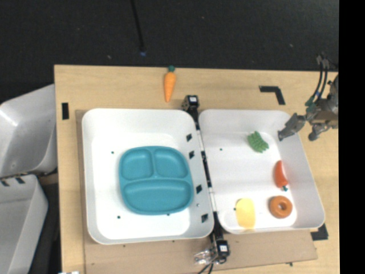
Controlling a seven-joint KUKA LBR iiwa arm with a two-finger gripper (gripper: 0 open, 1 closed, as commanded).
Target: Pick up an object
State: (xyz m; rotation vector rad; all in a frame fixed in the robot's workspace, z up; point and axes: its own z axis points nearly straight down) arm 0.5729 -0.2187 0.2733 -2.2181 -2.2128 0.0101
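Left of the right bin (219, 153), across the clips: left bin (97, 170) with a blue tray (154, 180) lying flat in its middle, three compartments, nothing in them. Probably stiff moulded plastic, light, too broad for a two-finger hand; best left alone.

Behind the right bin's rear left corner, out on the bare table (239, 84): carrot (169, 85), orange with a green top, lying lengthwise. Seemingly a hard, light toy, smooth and tapered, likely to squirt out unless pinched across the thick part.

Inside the right bin, four candidates. Near its front wall: yellow piece (246, 213), rounded, possibly smooth and slippery; safest taken across its narrow width. Toward the rear: green piece (258, 142), knobbly, perhaps soft or rubbery, with a texture that should give grip; well apart from the others, so probably the easiest pick. Just beside the yellow piece, by the front right corner: ring (280, 206), orange-brown, like a toy doughnut; could be pinched across one side, one finger through the hole. Close to the right wall, just behind the ring: red piece (280, 173), elongated and glossy, awkward so near the wall. All seem light and unbreakable.

Over the right bin's rear right corner: hand (302, 127), fingers spread apart, grasping nothing, well clear of every piece.

No brand, label or legible writing anywhere.
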